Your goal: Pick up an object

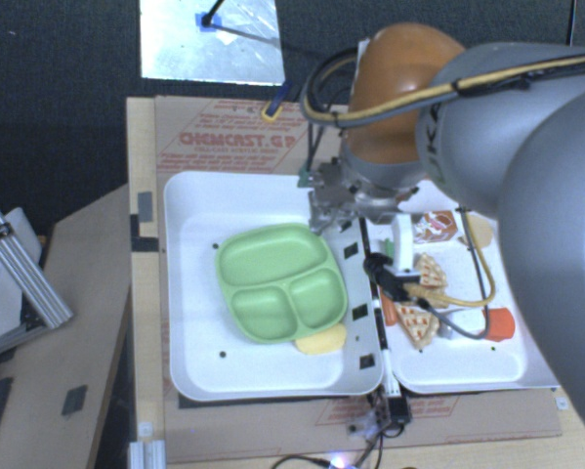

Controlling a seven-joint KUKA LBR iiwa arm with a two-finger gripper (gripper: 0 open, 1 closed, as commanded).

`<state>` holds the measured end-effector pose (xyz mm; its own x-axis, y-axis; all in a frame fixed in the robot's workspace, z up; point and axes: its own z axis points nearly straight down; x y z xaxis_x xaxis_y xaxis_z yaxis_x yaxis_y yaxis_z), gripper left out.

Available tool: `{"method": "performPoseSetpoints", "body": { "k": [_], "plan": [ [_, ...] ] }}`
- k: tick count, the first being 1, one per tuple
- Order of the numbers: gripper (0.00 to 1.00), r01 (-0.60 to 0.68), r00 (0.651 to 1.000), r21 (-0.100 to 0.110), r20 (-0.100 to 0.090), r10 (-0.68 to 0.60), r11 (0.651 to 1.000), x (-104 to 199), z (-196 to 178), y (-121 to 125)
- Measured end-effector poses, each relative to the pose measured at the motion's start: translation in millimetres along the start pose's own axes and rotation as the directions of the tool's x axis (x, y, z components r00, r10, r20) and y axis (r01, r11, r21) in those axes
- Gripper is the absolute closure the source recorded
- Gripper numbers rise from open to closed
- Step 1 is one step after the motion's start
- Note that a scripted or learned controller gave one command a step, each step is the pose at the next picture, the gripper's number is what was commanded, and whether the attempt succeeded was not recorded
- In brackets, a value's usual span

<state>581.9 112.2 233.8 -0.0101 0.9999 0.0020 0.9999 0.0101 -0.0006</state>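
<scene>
A green divided plate [277, 283] lies in the left bin [189, 262], with a pale yellow piece [319, 340] poking out from under its near edge. The right bin [468, 364] holds several small items: waffle-like pieces [421, 325], an orange item [499, 322], a white and green tube [401, 242] and a red and white packet [434, 227]. My gripper [326, 208] hangs low over the back of the wall between the two bins, just past the plate's far right corner. Nothing visible is held in it.
The grey arm and its orange band [399, 86] cover the right bin's back and right side. A yellow cable [468, 301] loops across the right bin. A brown cardboard sheet [224, 135] lies under both bins. A metal frame [19, 272] stands at left.
</scene>
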Motion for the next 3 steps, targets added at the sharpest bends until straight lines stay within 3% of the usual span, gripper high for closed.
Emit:
{"method": "performPoseSetpoints", "body": {
  "k": [1, 3],
  "plan": [
    [1.0, -0.01, 1.0, 0.0, 0.003, 0.01, 1.0, -6.5, 20.2, 0.0],
    [1.0, -0.007, 1.0, 0.0, 0.002, 0.007, 1.0, -7.2, 15.6, -9.4]
  ]
}}
